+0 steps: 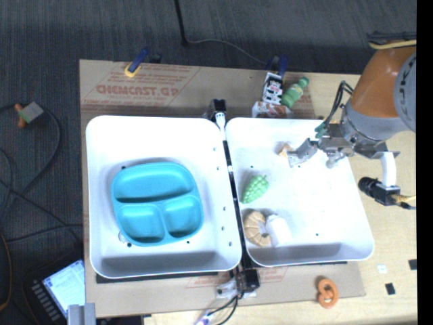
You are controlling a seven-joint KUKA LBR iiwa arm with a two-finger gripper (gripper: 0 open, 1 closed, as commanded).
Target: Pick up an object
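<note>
The right white bin (338, 249) holds a bumpy green object (255, 188) near its left wall. A tan ring-shaped piece (255, 227) and a white cylinder (278, 230) lie side by side at its front. A small tan piece (285, 148) rests toward the back. My gripper (315, 157) hovers over the back right part of this bin, just right of the small tan piece. Its fingers (298, 156) are spread open with nothing between them.
The left bin (98, 181) holds a blue divided tray (157, 200). Behind the right bin stand a green toy bottle (295, 92) and a small printed package (270, 97). An orange ring (328, 291) lies on the bench in front. Blue clamps (137, 63) grip the board's back edge.
</note>
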